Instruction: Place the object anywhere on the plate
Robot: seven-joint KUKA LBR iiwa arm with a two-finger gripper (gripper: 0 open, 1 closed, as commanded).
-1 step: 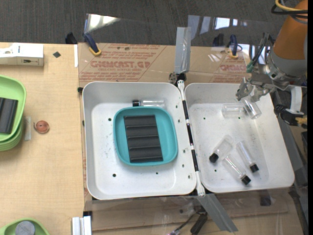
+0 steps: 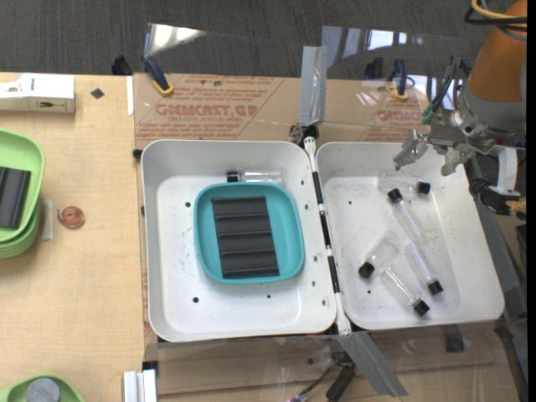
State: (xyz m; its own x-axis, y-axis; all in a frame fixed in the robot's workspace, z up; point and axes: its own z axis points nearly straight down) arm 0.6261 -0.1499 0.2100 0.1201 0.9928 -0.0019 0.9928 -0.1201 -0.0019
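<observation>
The teal plate point(image 2: 249, 231) sits in the middle of the left white bin point(image 2: 163, 249), carrying a dark ribbed insert point(image 2: 244, 236) that covers most of its flat centre. Just beyond the plate's far edge, against the bin's back wall, lies one clear tube with a black cap point(image 2: 251, 177), stretched sideways and apart from the plate.

The right white bin point(image 2: 469, 304) holds the rest of the clear, black-capped tubes point(image 2: 406, 254). They are scattered across its floor at varied angles, some near the centre and a few toward the near right corner; their exact number is hard to tell because the clear bodies blend into the white floor.

The arm, with its orange band point(image 2: 499, 50), enters from the right and ends over the far right corner of the right bin. The jaws point(image 2: 431, 153) stand released, their two metal fingers point(image 2: 408, 154) spread apart with nothing seen between them, hanging above the bin's rear wall and well apart from the tubes lying lower in the bin.

On the table point(image 2: 75, 308) to the left rest a light green dish point(image 2: 18, 195) with a dark block in it, a small round reddish piece point(image 2: 72, 216), and a white box point(image 2: 37, 95) near the far edge. Brown printed cardboard point(image 2: 218, 107) lies behind the bins.
</observation>
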